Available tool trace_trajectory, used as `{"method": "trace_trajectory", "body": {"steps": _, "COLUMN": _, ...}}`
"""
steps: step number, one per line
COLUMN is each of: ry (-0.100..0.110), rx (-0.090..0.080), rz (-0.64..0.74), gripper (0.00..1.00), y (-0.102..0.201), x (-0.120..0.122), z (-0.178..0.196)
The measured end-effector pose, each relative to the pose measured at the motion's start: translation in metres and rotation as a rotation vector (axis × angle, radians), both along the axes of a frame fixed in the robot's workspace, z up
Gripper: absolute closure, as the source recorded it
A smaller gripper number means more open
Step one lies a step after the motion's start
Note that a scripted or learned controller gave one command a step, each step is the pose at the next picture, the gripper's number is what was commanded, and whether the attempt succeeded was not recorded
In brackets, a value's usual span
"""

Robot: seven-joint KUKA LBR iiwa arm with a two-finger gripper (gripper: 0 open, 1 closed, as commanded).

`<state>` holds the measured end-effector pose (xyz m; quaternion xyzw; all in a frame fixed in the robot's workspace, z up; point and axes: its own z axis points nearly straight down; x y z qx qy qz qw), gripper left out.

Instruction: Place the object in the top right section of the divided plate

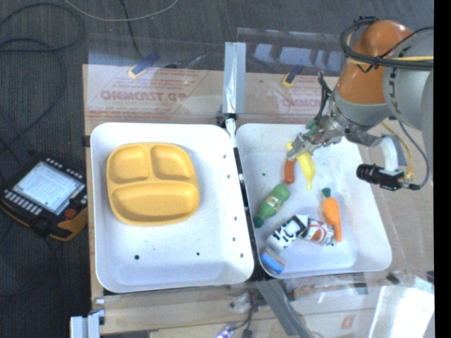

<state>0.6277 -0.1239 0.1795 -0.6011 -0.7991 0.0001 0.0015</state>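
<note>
Hovering low in the right bin, the gripper touches the banana at its six o'clock; grip state unclear.

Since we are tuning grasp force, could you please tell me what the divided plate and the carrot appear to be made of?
Divided plate: likely moulded plastic, yellow, smooth with a soft sheen; rounded section walls suggest it. Carrot: probably a plastic toy, its orange body uniform and slightly glossy with a green top; rubber cannot be ruled out.
</note>
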Motion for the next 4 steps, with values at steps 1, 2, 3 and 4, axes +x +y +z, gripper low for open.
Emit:
{"method": "trace_trajectory", "body": {"steps": 1, "ry": -0.001, "rx": -0.003, "rz": 0.212, "gripper": 1.00, "y": 0.067, "x": 0.003, "z": 0.054}}
{"method": "trace_trajectory", "body": {"steps": 2, "ry": 0.001, "rx": 0.000, "rz": 0.318, "gripper": 1.00, "y": 0.169, "x": -0.007, "z": 0.036}}
{"method": "trace_trajectory", "body": {"steps": 3, "ry": 0.003, "rx": -0.001, "rz": 0.232, "gripper": 1.00, "y": 0.226, "x": 0.040, "z": 0.001}}
{"method": "trace_trajectory", "body": {"steps": 4, "ry": -0.011, "rx": -0.014, "rz": 0.388, "gripper": 1.00, "y": 0.262, "x": 0.031, "z": -0.064}}
